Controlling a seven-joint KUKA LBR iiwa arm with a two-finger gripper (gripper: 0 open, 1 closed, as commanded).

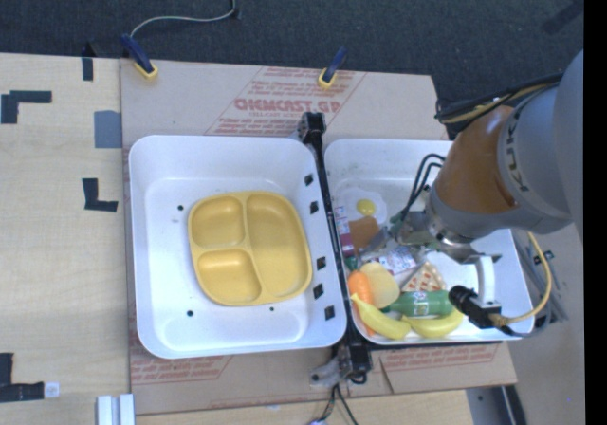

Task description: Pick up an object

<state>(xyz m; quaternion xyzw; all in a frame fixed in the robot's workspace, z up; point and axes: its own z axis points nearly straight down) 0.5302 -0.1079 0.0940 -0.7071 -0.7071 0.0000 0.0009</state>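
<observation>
Bananas (410, 323), bottle (423, 302) and carrot (358, 285) crowd the right bin (520, 292).

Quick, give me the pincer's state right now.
Pincer: low in the right bin over the toy food pile; open or closed cannot be told, and no object is visibly held.

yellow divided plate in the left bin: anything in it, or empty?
Empty. The yellow divided plate lies flat in the left bin, and all three compartments show bare yellow. The toy food is all in the right bin.
</observation>
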